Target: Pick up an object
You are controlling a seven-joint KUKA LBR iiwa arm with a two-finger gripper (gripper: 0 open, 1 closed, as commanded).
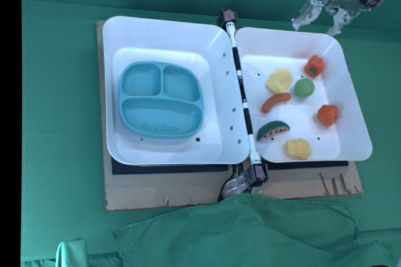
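While a teal plastic divided plate [161, 99] is seen in the left white bin [164, 34], small toy foods are scattered in the right white bin [351, 128]: a watermelon slice [273, 130], sausage [276, 102], yellow corn cob [298, 148] and green ball [304, 88]. Above that bin's far right corner, the claw [321, 18] is held with fingers apart, nothing between them.

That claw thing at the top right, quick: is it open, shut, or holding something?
Gripper: open, fingers spread, holding nothing, above the far edge of the right bin.
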